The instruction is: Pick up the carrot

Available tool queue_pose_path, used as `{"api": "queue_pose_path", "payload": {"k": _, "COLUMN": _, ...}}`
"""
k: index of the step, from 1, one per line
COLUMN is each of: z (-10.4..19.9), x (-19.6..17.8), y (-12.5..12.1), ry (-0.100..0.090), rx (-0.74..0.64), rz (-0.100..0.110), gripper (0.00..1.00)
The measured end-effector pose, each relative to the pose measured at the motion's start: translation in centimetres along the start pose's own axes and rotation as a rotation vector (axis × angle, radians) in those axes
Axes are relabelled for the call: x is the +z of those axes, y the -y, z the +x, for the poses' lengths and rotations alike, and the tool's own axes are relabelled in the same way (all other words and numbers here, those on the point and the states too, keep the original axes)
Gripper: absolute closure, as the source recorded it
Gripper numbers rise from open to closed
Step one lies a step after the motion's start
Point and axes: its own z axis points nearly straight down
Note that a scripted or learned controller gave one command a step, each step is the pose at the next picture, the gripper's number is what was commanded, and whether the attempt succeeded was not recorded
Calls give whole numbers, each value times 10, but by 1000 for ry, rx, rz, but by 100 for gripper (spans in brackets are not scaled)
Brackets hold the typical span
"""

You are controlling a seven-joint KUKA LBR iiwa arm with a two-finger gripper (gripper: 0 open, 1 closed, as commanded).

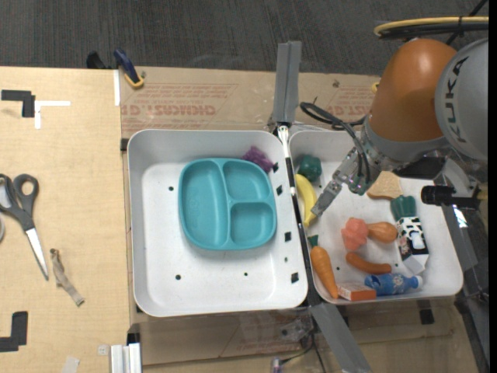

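Note:
The carrot (323,270) is orange with a small green top. It lies at the front left of the right bin (446,284), along the wall that divides the two bins. My gripper (328,196) hangs over the left middle of that bin, slanting down to the left beside a yellow banana (304,194). It is well behind the carrot and apart from it. Nothing shows in its grasp.
Around the carrot lie a pink piece (356,232), a brown sausage (370,265), a blue bottle (393,284) and a small carton (411,238). A bread slice (385,185) and a green item (311,165) lie further back. The left bin holds a teal divided plate (229,204) and a purple item (258,158).

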Motion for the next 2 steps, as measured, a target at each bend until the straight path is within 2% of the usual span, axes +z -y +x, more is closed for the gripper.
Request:
{"api": "queue_pose_path", "payload": {"k": 1, "z": 56, "x": 1, "y": 19, "ry": -2, "rx": 85, "rz": 1, "gripper": 0}}
{"api": "queue_pose_path", "payload": {"k": 2, "z": 30, "x": 1, "y": 73, "ry": -2, "rx": 423, "rz": 3, "gripper": 0}}
